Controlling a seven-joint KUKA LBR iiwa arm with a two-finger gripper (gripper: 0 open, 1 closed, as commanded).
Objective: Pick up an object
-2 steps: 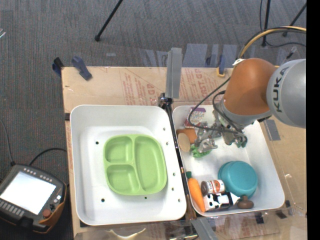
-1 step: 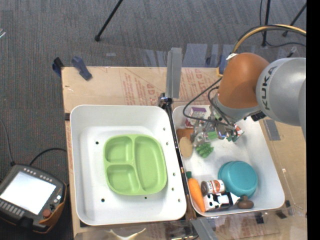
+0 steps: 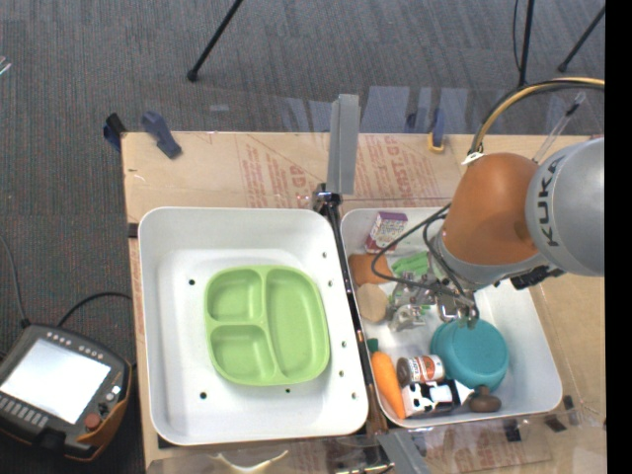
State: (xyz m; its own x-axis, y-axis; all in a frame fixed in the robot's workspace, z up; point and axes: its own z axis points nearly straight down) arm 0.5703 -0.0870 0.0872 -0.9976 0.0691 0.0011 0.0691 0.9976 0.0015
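Note:
My gripper [image 3: 423,306] hangs low in the right bin [image 3: 546,363], beneath the arm's orange band [image 3: 491,210]. Around it lie a teal bowl [image 3: 472,354] to its lower right, a tan rounded object [image 3: 371,302] to its left and a green packet [image 3: 410,264] just behind. A small red-labelled can [image 3: 423,370], a carrot [image 3: 387,383] and a black-and-white cow-patterned item [image 3: 434,396] sit near the bin's front. A purple-and-white carton [image 3: 387,229] lies at the back. The wrist hides whatever is directly under the gripper.
The left bin [image 3: 168,265] holds a green divided plate [image 3: 267,324]. A small brown object [image 3: 484,399] rests in the right bin's front corner. A grey post [image 3: 343,151] stands behind the divider between the bins. A tablet [image 3: 54,383] lies on the floor at the left.

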